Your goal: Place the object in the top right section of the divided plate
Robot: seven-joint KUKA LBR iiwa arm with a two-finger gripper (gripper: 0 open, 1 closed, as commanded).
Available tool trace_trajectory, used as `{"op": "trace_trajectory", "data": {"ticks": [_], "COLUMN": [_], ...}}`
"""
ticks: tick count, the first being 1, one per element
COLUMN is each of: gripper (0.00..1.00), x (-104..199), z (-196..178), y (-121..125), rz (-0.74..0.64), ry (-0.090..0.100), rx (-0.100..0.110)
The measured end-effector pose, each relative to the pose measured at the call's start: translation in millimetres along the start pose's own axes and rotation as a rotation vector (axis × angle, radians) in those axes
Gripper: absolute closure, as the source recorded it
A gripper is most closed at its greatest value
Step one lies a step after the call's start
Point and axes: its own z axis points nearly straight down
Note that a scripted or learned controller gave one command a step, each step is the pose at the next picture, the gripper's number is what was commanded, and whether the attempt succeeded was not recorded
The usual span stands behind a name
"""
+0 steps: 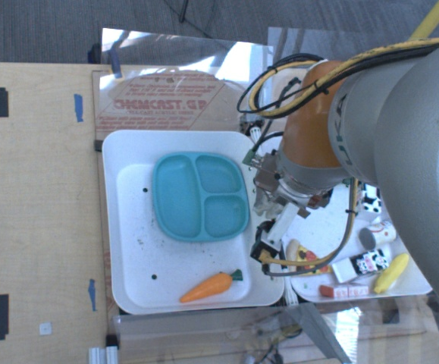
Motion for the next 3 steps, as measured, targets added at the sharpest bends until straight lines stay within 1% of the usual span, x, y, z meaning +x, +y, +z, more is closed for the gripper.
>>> {"op": "trace_trajectory", "data": {"ticks": [1, 2, 3], "gripper": [1.0, 1.0, 1.0], "x": [21.4, -30.6, -59.8], "z": [3.2, -50.6, -25.2], "y": [-1.6, -5.0, 56.7], "rz": [-0.172, -0.099, -0.096], "ry": [0.0, 0.0, 0.0], "rx": [0.0, 0.0, -0.001]}}
